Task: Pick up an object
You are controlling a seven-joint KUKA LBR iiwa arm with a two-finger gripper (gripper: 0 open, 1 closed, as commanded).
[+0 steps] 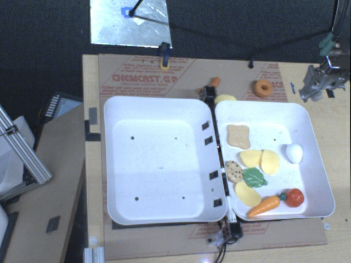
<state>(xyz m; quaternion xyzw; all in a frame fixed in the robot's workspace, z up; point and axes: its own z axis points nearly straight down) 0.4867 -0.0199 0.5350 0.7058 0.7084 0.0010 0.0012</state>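
The right bin [307,122] holds several toy foods: a toast slice [238,136], a white egg [294,153], yellow slices [260,160], a cookie [234,171], a green leaf [254,177], a yellow piece [247,193], a carrot [264,205] and a red tomato [294,197]. My gripper [321,84] hangs at the far right, above the bench beyond the right bin's back corner, well apart from all the food. Its fingers are too small and blurred to read.
The left bin [118,119] sits beside the right one. A donut [263,88] and a yellow object [224,99] lie on the cardboard behind the bins. A clamp [164,56] stands at the back edge. A metal sheet [129,15] lies beyond.
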